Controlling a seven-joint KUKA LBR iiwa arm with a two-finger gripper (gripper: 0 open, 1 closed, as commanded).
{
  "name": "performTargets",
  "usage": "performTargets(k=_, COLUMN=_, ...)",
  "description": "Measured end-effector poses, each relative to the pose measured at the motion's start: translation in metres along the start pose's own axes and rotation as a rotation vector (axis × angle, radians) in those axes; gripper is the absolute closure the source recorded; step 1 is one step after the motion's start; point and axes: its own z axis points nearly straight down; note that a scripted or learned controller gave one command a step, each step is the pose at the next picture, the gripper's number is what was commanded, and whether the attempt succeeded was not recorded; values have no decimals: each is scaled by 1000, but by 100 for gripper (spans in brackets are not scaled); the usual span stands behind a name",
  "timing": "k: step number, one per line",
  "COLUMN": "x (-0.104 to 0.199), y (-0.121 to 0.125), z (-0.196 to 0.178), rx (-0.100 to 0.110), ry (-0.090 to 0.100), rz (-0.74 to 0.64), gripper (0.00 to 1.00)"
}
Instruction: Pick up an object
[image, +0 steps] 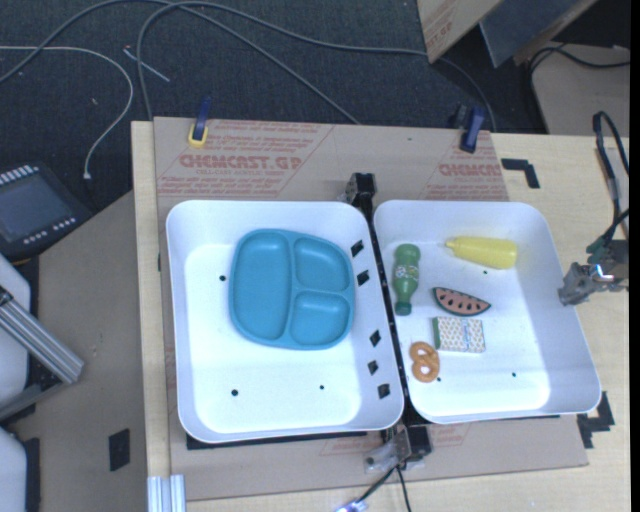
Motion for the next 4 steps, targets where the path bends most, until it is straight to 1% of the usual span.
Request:
performTargets(k=1, x=58, y=7, z=-2, rx=7, ry=6, rz=-6, gripper=100)
performTargets(k=3, x=166, y=-11, z=17, rx=11, ry=6, rz=-4, gripper=100)
performTargets(k=4, x=218, y=-14, z=25, rx=11, ry=7, rz=-5, gripper=100)
